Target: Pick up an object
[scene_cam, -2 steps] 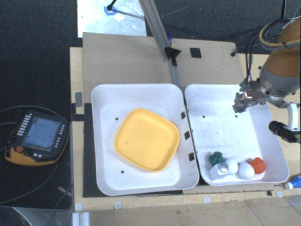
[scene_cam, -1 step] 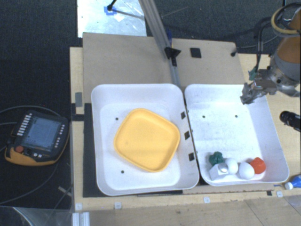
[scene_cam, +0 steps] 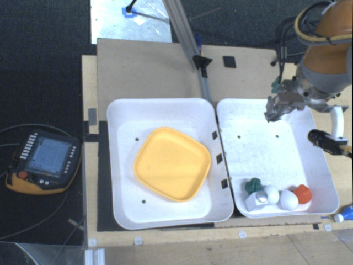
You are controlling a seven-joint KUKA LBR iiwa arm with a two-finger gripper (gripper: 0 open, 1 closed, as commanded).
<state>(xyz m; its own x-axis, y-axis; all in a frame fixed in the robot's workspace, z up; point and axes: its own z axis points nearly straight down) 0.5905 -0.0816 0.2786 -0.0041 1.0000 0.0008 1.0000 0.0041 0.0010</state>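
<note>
A yellow square plate [scene_cam: 172,163] lies in the left bin [scene_cam: 124,120]. Along the near edge of the right bin [scene_cam: 259,148] sit several small objects: a green piece [scene_cam: 253,185], a grey-white block [scene_cam: 256,201], a white ball [scene_cam: 272,194], a white egg-like object [scene_cam: 289,200] and an orange-red ball [scene_cam: 302,193]. My gripper [scene_cam: 272,113] hangs over the far part of the right bin, well away from those objects, and nothing shows between its fingers.
A teach pendant [scene_cam: 43,160] lies on the floor to the left of the bench. A metal pole [scene_cam: 185,26] slants across the bench's far side. A black cylinder [scene_cam: 325,141] juts over the right bin's right wall.
</note>
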